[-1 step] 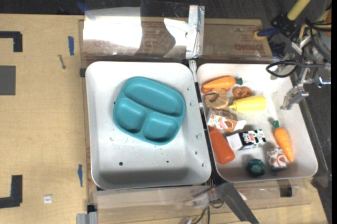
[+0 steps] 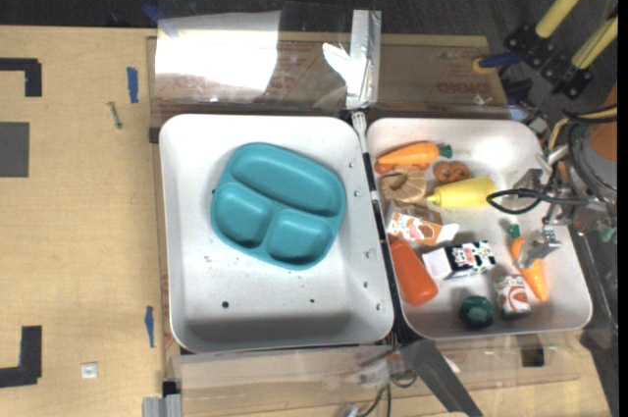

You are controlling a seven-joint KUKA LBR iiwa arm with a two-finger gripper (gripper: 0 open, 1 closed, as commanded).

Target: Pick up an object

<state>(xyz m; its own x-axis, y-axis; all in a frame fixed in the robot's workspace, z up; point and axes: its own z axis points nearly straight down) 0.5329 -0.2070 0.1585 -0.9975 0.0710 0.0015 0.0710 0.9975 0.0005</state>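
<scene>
end effector (image 2: 539,243) above small carrot (image 2: 533,278)

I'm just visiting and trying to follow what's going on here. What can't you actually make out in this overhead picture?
- Gripper: small and dark among cables at the right bin's edge; open or shut, unclear.
- Small cartons: print too small to read.
- Dark green object: too small to identify.
- Yellow bottle: one end crossed by a black cable.
- Teal tray in the left bin: underside hidden.
</scene>
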